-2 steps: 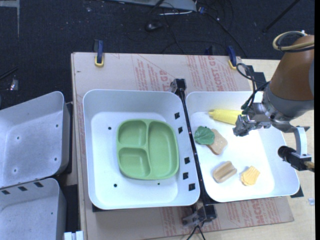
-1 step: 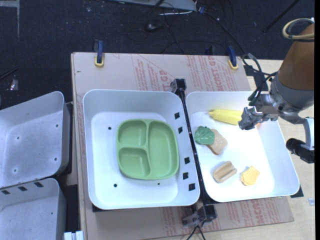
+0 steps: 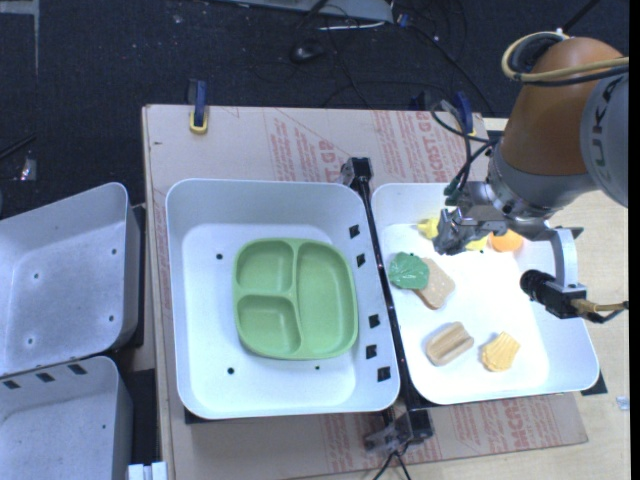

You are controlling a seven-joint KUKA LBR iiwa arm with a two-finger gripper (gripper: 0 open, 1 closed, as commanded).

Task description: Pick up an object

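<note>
White plastic walls frame my two bins on the worktop [image 3: 260, 128]. My fingers [image 3: 455, 236] hang low over the far left corner of the right bin [image 3: 560, 368], and whether they stand apart or closed I cannot tell, since the wrist hides them. Just behind them lies a yellow piece [image 3: 428, 228], close to the bin's far wall, and an orange piece [image 3: 507, 240] sits just to their right. Nearer the bin's left wall a green leaf-shaped piece [image 3: 407, 269] overlaps a tan slice [image 3: 437, 290]. Toward the near edge rest a tan bread-like roll [image 3: 448, 342] and, beside it, a ridged yellow piece [image 3: 500, 351]. The left bin [image 3: 190, 218] carries a pale green divided tray [image 3: 296, 299] with three compartments, lying flat at its middle. Nothing that I can see is lifted from the bin floor.
</note>
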